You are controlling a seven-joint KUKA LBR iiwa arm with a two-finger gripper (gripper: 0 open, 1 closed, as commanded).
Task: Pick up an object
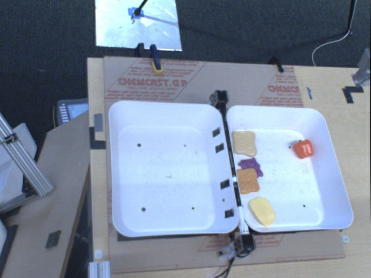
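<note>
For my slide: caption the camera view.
Five small items sit in the right bin, four along its left wall.

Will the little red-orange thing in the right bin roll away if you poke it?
The red-orange thing looks rounded and lumpy, so it may wobble or roll a bit. It looks small, so probably light. It sits apart from the other pieces, near the right bin wall, which might stop it.

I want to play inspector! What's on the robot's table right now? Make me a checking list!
Surface: wooden bench with two white bins side by side, left bin and right bin.
Job's things: all in the right bin: tan piece, purple piece, orange square, yellow piece along its left side; red-orange piece apart, near its right side.
Clutter: clamps at the bench's far edge.
Grippers: nothing seen.
Cables: white cable at upper right; wires at the front edge.
Surroundings: dark floor, shiny plate.
</note>
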